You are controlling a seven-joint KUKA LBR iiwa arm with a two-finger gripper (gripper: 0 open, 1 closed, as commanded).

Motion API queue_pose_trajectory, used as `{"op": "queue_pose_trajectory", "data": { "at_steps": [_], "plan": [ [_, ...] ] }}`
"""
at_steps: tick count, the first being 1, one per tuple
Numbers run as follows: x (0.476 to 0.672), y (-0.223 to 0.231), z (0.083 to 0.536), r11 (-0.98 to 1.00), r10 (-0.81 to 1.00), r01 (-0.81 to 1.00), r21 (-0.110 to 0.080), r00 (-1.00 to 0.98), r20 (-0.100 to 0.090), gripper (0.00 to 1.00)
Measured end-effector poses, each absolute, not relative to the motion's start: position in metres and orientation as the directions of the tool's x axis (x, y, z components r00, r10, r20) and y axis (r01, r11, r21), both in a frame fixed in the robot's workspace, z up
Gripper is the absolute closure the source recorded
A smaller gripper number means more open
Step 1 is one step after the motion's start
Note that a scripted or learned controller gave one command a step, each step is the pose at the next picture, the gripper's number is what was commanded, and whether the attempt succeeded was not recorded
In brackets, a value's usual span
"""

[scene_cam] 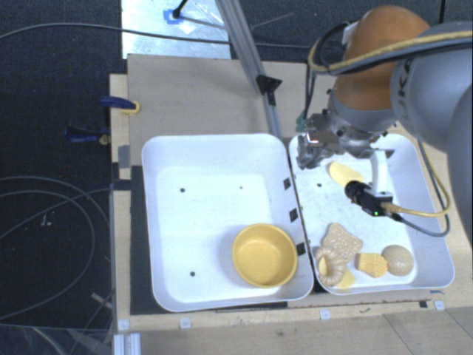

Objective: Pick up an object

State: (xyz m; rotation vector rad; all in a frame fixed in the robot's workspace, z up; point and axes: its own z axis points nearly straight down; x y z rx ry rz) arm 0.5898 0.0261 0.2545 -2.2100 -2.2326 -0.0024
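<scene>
We see the claw [309, 154] above the right bin [434, 235], near a yellow piece [342, 173]. We cannot tell its state. The left bin [170, 198] holds a yellow bowl [264, 254].

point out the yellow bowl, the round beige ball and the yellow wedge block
yellow plastic bowl [264, 255], camera view, on its inner floor
round beige ball [397, 259], camera view, on its top
yellow wedge-shaped block [370, 265], camera view, on its upper face
</scene>
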Motion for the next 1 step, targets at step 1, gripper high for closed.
{"op": "queue_pose_trajectory", "data": {
  "at_steps": [1],
  "plan": [
    [0.6054, 0.0821, 0.2553, 0.011, 1.000, 1.000, 0.003, -0.011, 0.002, 1.00]
  ]
}}
